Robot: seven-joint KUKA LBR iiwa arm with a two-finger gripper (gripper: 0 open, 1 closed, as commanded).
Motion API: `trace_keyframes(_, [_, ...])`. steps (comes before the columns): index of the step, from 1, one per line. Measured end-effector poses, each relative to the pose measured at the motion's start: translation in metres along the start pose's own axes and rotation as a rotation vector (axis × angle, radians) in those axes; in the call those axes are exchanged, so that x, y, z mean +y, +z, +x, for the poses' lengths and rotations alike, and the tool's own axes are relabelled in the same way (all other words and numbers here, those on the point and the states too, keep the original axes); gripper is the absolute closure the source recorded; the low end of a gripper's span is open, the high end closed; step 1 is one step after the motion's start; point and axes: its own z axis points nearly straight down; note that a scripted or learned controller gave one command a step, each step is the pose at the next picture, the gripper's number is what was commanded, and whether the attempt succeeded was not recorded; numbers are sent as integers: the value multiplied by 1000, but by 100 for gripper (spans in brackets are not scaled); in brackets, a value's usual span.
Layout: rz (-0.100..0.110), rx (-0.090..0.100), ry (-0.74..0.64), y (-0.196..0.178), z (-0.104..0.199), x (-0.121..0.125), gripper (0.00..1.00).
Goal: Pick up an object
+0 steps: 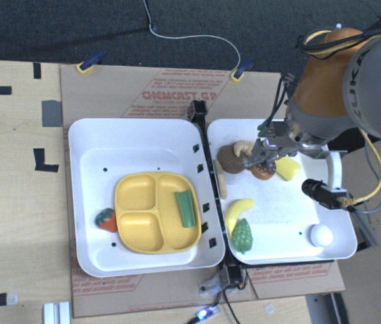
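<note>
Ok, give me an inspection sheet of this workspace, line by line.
Surface: two white bins, left bin and right bin, on cardboard.
Job's things: right bin holds brown disc, yellow block, banana, green fruit, white ball.
Clutter: left bin holds yellow tray with green piece; red-green item beside tray.
Gripper: gripper low over right bin, between disc and block.
Cables: white cable behind bins.
Surroundings: dark carpet.

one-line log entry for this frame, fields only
arm: over right bin | gripper: low among brown items near yellow block | grasp: cannot tell | left bin: yellow tray, green piece
</note>
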Motion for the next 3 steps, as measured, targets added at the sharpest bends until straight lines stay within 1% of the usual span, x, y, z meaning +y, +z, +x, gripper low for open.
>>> trace_keyframes(2, [2, 0, -1, -5, 106, -30, 100])
trace_keyframes(3, [3, -2, 1, 15, 150, -35, 100])
